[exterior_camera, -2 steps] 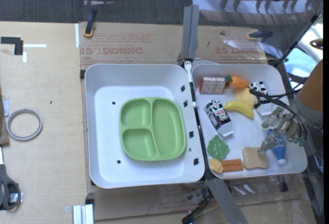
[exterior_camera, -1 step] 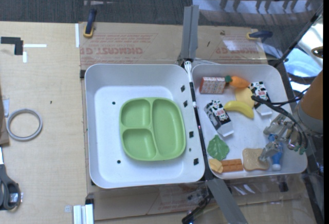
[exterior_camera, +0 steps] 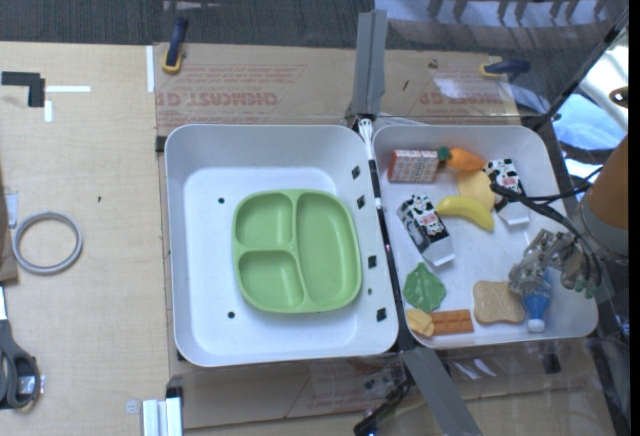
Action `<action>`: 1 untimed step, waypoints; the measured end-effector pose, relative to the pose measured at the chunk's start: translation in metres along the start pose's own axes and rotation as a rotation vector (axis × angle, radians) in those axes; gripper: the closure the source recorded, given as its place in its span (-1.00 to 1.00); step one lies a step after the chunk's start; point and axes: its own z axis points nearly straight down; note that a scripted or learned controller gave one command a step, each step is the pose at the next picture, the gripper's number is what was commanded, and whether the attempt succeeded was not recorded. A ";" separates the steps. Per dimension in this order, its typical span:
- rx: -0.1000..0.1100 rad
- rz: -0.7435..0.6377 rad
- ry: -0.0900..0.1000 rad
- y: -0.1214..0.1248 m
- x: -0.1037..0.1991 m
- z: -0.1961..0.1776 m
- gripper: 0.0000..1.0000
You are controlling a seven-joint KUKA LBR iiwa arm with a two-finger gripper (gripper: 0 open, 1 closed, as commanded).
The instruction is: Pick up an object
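Reaching in from the right, the grey arm (exterior_camera: 612,194) hangs over the near right corner of the right bin (exterior_camera: 560,164), with the gripper (exterior_camera: 540,269) low above the bin floor; whether its fingers stand wide or narrow I cannot tell, since they blur into cables and metal there, and nothing is seen clamped between them. Just below the gripper a small blue bottle (exterior_camera: 537,309) lies near the bin's front wall; beside it to the left a slice of toast (exterior_camera: 497,303) lies flat. Further left along the front sit an orange cracker-like piece (exterior_camera: 452,322), a yellow wedge (exterior_camera: 420,324) touching it, and a green leaf of lettuce (exterior_camera: 425,288) just above them. In the middle of the bin a banana (exterior_camera: 470,209) lies next to a black-and-white milk carton (exterior_camera: 425,224) on its side; a second black-and-white carton (exterior_camera: 503,176) stands nearer the back right. At the back a small red-brown box (exterior_camera: 414,165) sits with a carrot (exterior_camera: 462,159) just beside it. The left bin (exterior_camera: 200,254) holds a green divided plate (exterior_camera: 298,251), three compartments, flat in its centre; on the bench (exterior_camera: 80,324) to the far left lies a roll of grey tape (exterior_camera: 45,242).
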 end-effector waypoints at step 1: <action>0.000 0.000 0.000 0.000 0.000 0.000 -1.00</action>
